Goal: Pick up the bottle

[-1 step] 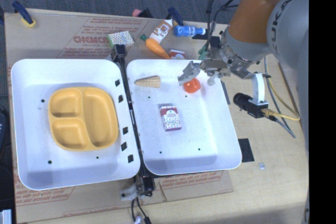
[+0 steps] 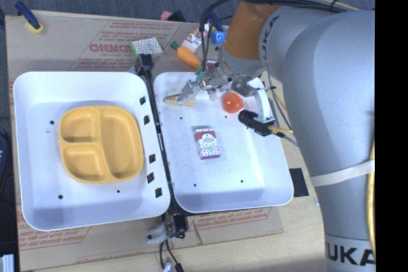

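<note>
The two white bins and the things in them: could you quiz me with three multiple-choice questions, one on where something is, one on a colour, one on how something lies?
1. Where is the yellow divided plate?
A. In the left bin
B. In the right bin
C. On the floor

2. What is the main colour of the small flat packet in the right bin?
A. Blue
B. Red
C. Green

3. How does that packet lie?
A. Standing on its edge
B. Flat on the bin floor, apart from the other things
C. Leaning on the bin wall

Answers:
1. A, the plate sits in the middle of the left bin.
2. B, its face is red with a pale patch.
3. B, it lies flat near the bin's middle, with bare white floor all around it.
</note>
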Motion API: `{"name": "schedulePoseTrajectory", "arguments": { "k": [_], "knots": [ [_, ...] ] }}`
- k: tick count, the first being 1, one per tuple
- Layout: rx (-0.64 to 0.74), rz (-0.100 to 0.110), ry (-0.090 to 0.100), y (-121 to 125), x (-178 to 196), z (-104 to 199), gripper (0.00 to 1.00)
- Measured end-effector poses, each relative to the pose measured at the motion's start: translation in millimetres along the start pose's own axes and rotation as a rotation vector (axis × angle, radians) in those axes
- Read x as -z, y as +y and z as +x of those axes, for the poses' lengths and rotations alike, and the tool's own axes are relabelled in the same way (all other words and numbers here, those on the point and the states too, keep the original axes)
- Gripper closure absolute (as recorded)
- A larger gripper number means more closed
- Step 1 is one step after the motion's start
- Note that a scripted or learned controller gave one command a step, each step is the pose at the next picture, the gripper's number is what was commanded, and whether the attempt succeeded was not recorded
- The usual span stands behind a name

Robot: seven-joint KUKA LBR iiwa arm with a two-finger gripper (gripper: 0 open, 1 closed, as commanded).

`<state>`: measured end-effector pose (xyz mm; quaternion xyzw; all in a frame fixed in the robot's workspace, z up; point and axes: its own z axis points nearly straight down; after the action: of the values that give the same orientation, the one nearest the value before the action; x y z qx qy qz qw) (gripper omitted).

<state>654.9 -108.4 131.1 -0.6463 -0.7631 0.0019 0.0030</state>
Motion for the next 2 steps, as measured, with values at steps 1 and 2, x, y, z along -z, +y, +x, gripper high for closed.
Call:
{"name": "schedulePoseTrajectory", "arguments": {
  "k": [1, 2],
  "knots": [
    [0.003, -0.003, -0.002, 1.5, 12.6, -0.5, 1.00],
    [-0.240, -0.005, -0.001, 11.6, 60.8, 62.4, 1.00]
  ]
}}
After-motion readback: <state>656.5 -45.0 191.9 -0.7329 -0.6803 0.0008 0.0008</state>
